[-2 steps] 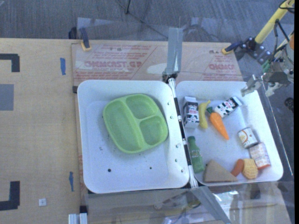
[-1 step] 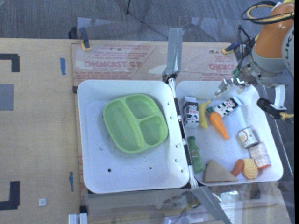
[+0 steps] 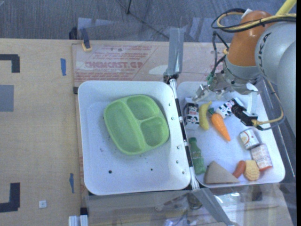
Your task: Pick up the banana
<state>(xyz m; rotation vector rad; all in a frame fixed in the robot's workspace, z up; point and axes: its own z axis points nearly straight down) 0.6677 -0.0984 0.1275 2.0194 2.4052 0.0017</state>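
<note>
1. Nearest the camera, at the front of the right bin (image 3: 277, 173), lie a tan wedge (image 3: 218, 173) and, to its right, an orange and yellow piece of toy food (image 3: 248, 170).
2. A green bottle (image 3: 196, 155) lies along the right bin's left wall, just left of the wedge.
3. Further right, two small cans (image 3: 255, 146) rest close together near the bin's right wall.
4. The left bin (image 3: 94, 173) holds a green divided plate (image 3: 136, 124), which sits a little toward the bin's far half, with three compartments facing up.
5. In the middle of the right bin a carrot (image 3: 220, 125) lies at a slant, its thin end pointing toward the camera.
6. The banana (image 3: 204, 115) lies just left of the carrot, almost touching it, lengthwise from near to far, with a black and white carton (image 3: 191, 114) on its other side.
7. The gripper (image 3: 210, 91) hangs above the far end of the banana. I cannot tell whether the fingers are spread or closed, as cables and wrist parts blur them; nothing is seen held between them.
8. Behind, the grey arm with its orange band (image 3: 247, 39) reaches in from the right above the desk (image 3: 37, 126).
</note>
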